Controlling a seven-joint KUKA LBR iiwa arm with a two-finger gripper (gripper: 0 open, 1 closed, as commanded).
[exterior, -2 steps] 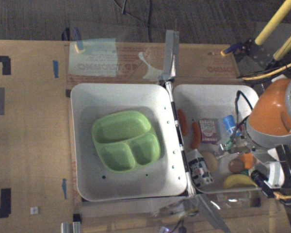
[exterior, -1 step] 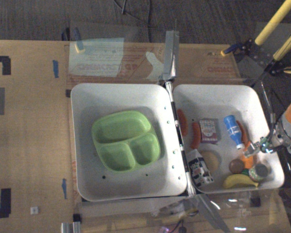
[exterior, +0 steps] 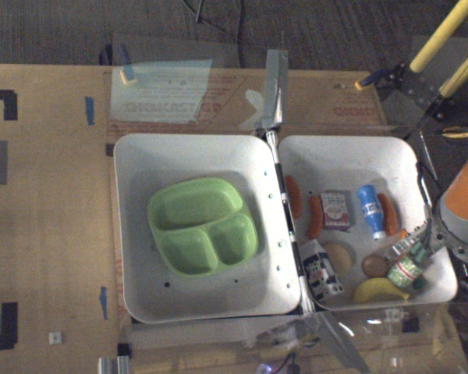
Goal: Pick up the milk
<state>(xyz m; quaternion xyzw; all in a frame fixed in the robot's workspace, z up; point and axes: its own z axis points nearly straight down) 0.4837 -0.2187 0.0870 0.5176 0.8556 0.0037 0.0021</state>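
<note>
- Cannot tell whether the gripper [exterior: 414, 249] is apart or together: too small and blurred at the right bin's [exterior: 351, 148] right-hand wall.
- Placed low, right over a small green-labelled bottle [exterior: 405, 272]; touching it or only just above, impossible to say. No sign of anything clamped.
- Hung from the grey arm [exterior: 462, 209] with its orange band, reaching in from the right.
- Just beside that spot: a yellow banana [exterior: 377, 290] against the near wall and a brown rounded item [exterior: 373, 266].
- Well apart from the gripper, across the same bin: the milk [exterior: 321, 269], in the near-left corner, close to the divider between the bins.
- Looks like a small carton, white with black cow-like patches, lying tilted on its side, the top end pointing towards the divider.
- Flanked by a pale egg-shaped item [exterior: 339, 257] just to its right, and an orange sausage [exterior: 315, 217] just beyond it.
- Judged step: approach not yet made; milk untouched, gripper parked over the wrong item.
- Next move, as a judgement: lift away from the bottle, cross leftward over the banana and egg-shaped item, line up across the carton's narrow width, then descend.
- Worth watching: little room between carton, divider and egg-shaped item; risk of nudging a neighbour or pushing the carton into the corner.
- Elsewhere, left bin [exterior: 140, 209] with a green divided plate [exterior: 203, 226]; no part in this step.
</note>
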